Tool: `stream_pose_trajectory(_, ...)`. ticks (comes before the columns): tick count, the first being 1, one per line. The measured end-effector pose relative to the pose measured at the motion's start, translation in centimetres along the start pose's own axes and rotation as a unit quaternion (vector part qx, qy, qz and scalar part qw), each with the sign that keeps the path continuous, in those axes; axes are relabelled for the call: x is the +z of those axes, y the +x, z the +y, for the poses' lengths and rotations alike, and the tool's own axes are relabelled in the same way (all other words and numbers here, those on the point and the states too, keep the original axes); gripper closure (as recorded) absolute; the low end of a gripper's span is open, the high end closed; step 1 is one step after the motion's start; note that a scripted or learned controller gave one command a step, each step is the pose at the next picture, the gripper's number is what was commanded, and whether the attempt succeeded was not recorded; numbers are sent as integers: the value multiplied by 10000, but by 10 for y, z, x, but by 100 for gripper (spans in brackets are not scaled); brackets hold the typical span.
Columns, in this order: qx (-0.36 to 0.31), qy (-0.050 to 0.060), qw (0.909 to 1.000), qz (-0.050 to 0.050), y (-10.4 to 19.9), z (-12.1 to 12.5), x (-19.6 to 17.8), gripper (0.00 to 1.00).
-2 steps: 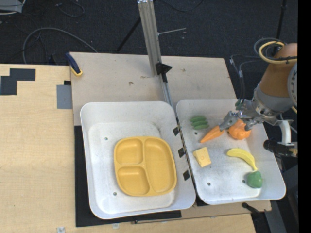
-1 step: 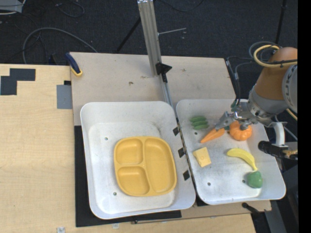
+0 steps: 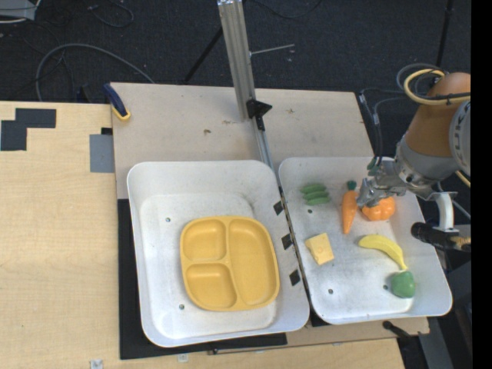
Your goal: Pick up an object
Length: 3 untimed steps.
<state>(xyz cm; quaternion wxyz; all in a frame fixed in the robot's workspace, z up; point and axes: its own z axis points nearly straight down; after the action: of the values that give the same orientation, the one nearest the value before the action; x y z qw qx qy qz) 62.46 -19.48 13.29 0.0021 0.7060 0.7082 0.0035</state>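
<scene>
The grey arm with its orange band (image 3: 438, 121) reaches in from the right and hangs over the right-hand shallow white bin (image 3: 430, 302). Its two-finger gripper (image 3: 375, 192) sits directly above a round orange toy fruit (image 3: 380, 209) near the bin's far right side. The gripper body hides the fingertips, so I cannot tell whether the claw is spread, pressed together, or pinching anything.

Just beside the orange fruit, on its left, lies a plastic orange carrot with a green top (image 3: 349, 210), pointing toward the near edge. Whether the two touch cannot be made out. Further left lies a ridged green pea-pod toy (image 3: 314, 193). A pale yellow wedge of toy cheese (image 3: 320, 248) rests toward the bin's left wall. A yellow plastic banana (image 3: 383, 247) lies near the right side, and a round green toy fruit (image 3: 401, 284) sits close to the near right corner.

The left-hand white bin (image 3: 150, 206) holds a yellow plastic plate with three compartments (image 3: 229, 262), lying flat, well apart from the gripper.
</scene>
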Motion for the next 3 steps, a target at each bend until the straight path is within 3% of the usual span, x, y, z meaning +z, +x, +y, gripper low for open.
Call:
stream_pose_trajectory(2,4,15,10000,-18,1,7,-127,100)
stream_pose_trajectory(3,-1,39,10000,-10,1,7,-137,100)
